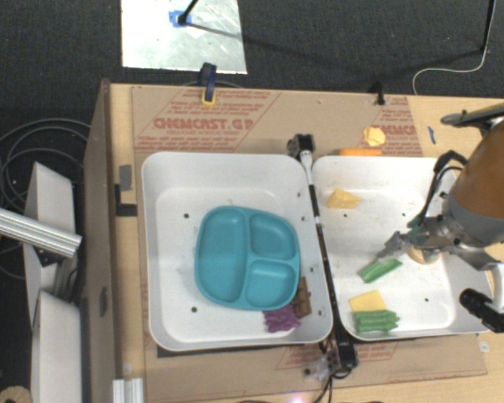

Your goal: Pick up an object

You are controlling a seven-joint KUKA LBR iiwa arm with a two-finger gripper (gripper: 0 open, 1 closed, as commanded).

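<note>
Grey pincer: hovering low in the right bin; cannot tell its state.
Green stick: lying just beside it, on the bin floor.
Risk: tips may be nudging the stick aside, missing.
Neighbours: yellow block crowding.

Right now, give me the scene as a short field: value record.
left bin: teal divided plate, purple item and brown item at its near edge
right bin: green piece, yellow block, green ridged item, pale yellow piece
gripper: low in right bin, beside green piece
grasp: cannot confirm
</note>
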